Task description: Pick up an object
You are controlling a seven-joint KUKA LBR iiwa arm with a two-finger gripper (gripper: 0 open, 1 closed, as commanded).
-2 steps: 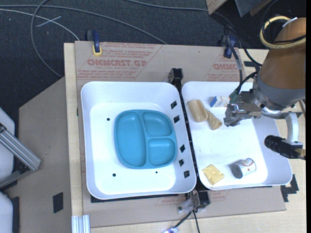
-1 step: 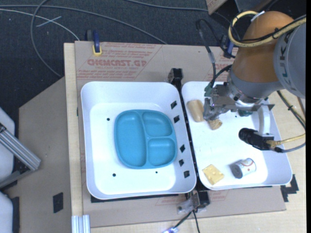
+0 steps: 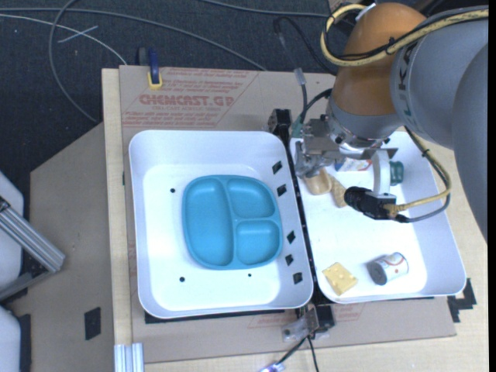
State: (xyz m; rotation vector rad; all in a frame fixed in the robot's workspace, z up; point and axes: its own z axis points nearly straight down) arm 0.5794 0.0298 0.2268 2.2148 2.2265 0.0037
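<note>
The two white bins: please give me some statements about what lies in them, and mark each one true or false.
1. The blue divided plate lies in the left bin. True.
2. The yellow piece lies on the blue divided plate. False: it lies in the right bin, near its front edge.
3. The grey and white cylinder lies to the right of the yellow piece. True.
4. The blue divided plate has two compartments. False: it has three.
5. The tool is over the left bin. False: it is over the rear left part of the right bin, close to the wall between the bins.
</note>
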